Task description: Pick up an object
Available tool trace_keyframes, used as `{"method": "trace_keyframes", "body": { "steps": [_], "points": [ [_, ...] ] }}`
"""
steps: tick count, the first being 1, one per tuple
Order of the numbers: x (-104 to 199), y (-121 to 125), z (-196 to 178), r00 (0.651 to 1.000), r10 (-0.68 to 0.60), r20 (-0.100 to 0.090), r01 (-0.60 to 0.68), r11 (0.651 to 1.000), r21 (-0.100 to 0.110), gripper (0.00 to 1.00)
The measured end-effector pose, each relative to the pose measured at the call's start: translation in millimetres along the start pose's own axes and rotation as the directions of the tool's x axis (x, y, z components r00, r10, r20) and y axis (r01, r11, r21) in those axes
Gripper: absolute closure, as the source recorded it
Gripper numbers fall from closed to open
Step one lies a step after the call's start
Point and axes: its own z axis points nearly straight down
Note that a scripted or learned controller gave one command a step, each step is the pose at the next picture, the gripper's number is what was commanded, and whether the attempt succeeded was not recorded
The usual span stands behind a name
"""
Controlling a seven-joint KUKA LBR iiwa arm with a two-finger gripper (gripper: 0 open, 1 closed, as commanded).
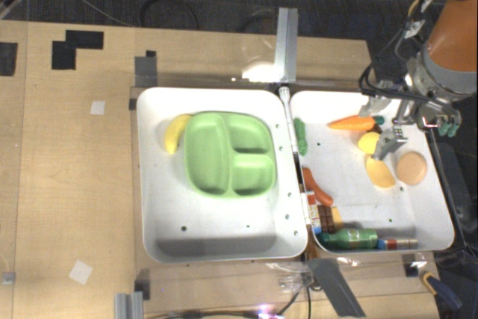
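Well, the gripper [391, 132] hangs open just beside the yellow lemon [368, 143]; I'd centre over it before closing, clear of the carrot [351, 123].

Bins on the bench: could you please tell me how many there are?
2. The left bin holds a green divided tray and a banana. The right bin holds the toy food, with the gripper above it.

From my seat I see the arm [452, 41] cut off at the right edge. The tray [228, 153] covers part of the banana [175, 132]. I can't read the gripper [392, 137] fingers' gap against the clutter.
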Motion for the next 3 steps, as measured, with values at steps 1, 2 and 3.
{"method": "trace_keyframes", "body": {
  "steps": [1,2,3],
  "points": [
    [27.1,-44.1,87.7,1.0,-0.012,-0.007,0.012,1.0,0.0,0.0],
    [-50.1,-43.3,177.7,1.0,0.007,-0.008,-0.007,1.0,-0.003,0.0],
    [-55.4,-17.7,192.2,1.0,-0.014,0.005,0.014,1.0,0.0,0.0]
  ]
}}
